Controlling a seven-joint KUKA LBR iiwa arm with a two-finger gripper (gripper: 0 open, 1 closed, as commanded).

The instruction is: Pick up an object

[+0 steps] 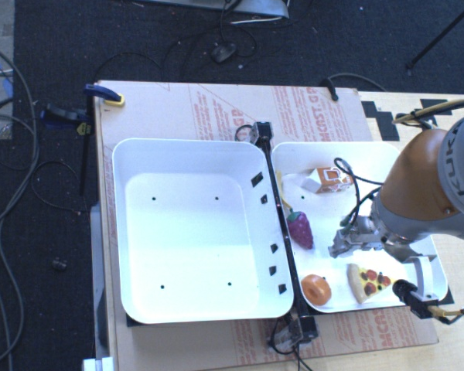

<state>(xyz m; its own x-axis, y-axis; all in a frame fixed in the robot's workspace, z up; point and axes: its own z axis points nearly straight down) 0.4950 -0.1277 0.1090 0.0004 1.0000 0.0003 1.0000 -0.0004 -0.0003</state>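
- The arm (421,184) comes in from 3 o'clock and hangs over the right bin (371,151).
- Its gripper (348,240) is low in that bin, near the middle. The view does not show clearly if it is wide or narrow, so that cannot be told. Nothing is seen in it.
- The closest toy is the purple toy fruit (300,229), at 9 o'clock from the gripper and near it. It lies next to the wall between the two bins.
- This toy looks small, light and smooth, likely hard plastic. It may slip or roll, so a pinch across its fat middle seems best.
- The wall is close, so one side of the pinch has little room.
- The toy pizza slice (367,281) lies at 5 o'clock from the gripper. It is flat and hard to get under.
- The orange toy fruit (316,288) sits at 7 o'clock, round and likely to roll.
- A small orange and white box (332,179) lies at 12 o'clock.
- The left bin (131,207) has only little dark dots on its floor.
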